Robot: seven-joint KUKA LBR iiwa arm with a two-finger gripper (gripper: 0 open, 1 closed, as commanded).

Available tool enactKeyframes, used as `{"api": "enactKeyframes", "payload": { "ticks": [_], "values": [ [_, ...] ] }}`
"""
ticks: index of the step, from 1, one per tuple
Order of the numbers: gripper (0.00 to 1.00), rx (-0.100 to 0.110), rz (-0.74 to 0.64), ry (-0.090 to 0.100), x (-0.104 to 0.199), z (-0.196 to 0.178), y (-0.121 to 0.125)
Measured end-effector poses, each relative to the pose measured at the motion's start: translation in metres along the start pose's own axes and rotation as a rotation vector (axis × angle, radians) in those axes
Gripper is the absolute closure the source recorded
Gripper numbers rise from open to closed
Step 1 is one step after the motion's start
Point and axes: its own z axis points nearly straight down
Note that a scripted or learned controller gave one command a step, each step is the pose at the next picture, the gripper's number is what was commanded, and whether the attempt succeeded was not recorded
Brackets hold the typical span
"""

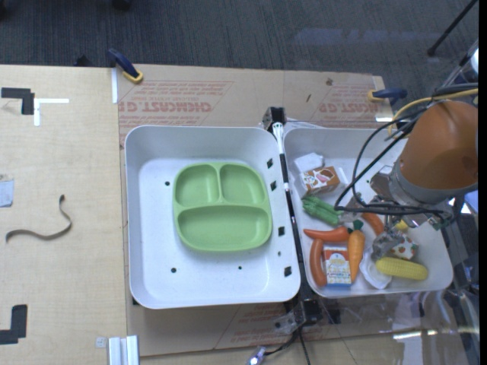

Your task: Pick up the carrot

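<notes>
The carrot point(355, 252), orange with a small green top, lies roughly upright in the right bin point(437, 284), near its middle. My gripper point(389, 243) hangs low over that bin, just right of the carrot and above a yellow corn cob point(401, 268). Nothing of the carrot sits inside the gripper. The arm's orange band point(445, 147) and dark cables cover the bin's right part.
Around the carrot lie a red pepper point(327, 234), a red sausage point(316, 265), a small printed box point(337, 266), a green vegetable point(321, 210), a second orange piece point(373, 222) and a snack packet point(319, 179). The left bin point(144, 226) holds a green divided plate point(223, 206).
</notes>
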Motion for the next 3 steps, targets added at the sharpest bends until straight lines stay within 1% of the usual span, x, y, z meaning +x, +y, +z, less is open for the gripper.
{"api": "enactKeyframes", "payload": {
  "ticks": [1,2,3],
  "values": [
    [0.00,0.000,-0.074,0.000,0.020,0.000,0.037],
    [1.00,0.002,-0.077,-0.004,0.017,-0.009,0.038],
    [1.00,0.001,-0.166,-0.003,-0.011,-0.046,0.050]
  ]
}}
